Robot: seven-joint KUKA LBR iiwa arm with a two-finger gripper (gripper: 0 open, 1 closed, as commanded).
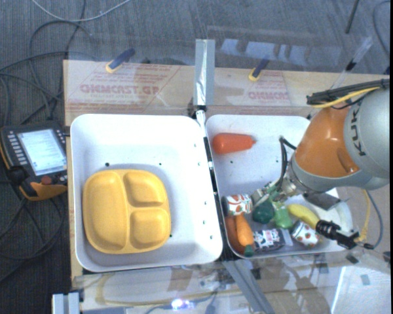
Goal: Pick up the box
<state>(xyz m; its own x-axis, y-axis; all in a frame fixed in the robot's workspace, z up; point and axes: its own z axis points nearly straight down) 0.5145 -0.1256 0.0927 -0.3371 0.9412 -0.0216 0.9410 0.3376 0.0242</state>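
A handheld control pendant (31, 154) lay on the floor at far left, beside the tabletop (150, 90). The left bin (137, 126) held a yellow sectioned tray (126, 209) toward its near left corner. In the right bin (262, 159), an orange carrot-like piece (232, 142) lay alone near the far left corner. Along the near wall sat a cluster: a small red-and-white can (238, 204), an orange carrot (243, 230), a green piece (262, 212), a banana (302, 212) and another small can (304, 235). The box (269, 239), small with black-and-white print, lay against the near wall between the carrot and that can. The claw (275, 193) hung low over the cluster's far side, just beyond the green piece; whether it was open or closed could not be told. The box lay nearer the camera than the claw, apart from it.
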